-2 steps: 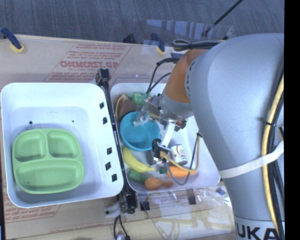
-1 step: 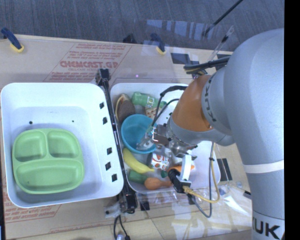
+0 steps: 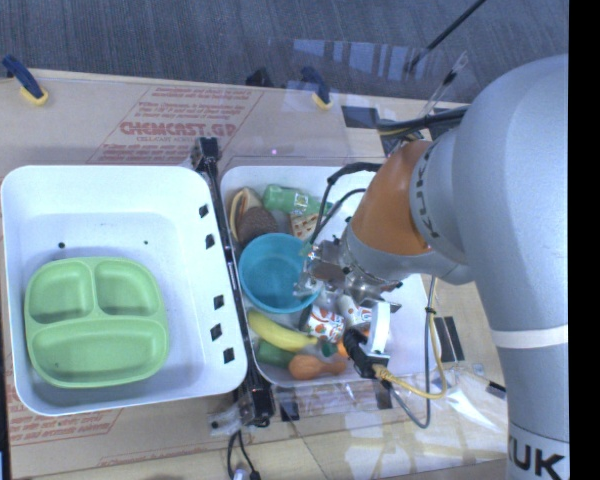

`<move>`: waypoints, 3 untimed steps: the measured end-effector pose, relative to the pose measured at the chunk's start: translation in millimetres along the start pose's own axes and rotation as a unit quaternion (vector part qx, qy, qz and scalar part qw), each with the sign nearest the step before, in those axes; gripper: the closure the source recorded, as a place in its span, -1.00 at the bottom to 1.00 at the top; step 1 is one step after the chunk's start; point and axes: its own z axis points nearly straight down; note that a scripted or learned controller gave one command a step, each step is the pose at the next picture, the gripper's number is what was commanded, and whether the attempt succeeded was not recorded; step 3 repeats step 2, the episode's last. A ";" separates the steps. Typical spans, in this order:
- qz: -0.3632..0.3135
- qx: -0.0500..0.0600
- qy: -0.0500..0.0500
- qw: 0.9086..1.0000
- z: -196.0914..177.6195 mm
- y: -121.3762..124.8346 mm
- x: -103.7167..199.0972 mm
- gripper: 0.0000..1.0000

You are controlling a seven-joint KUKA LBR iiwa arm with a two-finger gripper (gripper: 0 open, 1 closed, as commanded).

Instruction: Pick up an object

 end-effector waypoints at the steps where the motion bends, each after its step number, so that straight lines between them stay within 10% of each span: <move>1: 0.148 -0.002 0.002 0.989 9.3 -3.8 2.9 1.00; 2: 0.224 0.006 0.000 0.975 -74.4 -37.0 -23.5 1.00; 3: 0.224 0.006 0.000 0.975 -74.4 -37.0 -23.5 1.00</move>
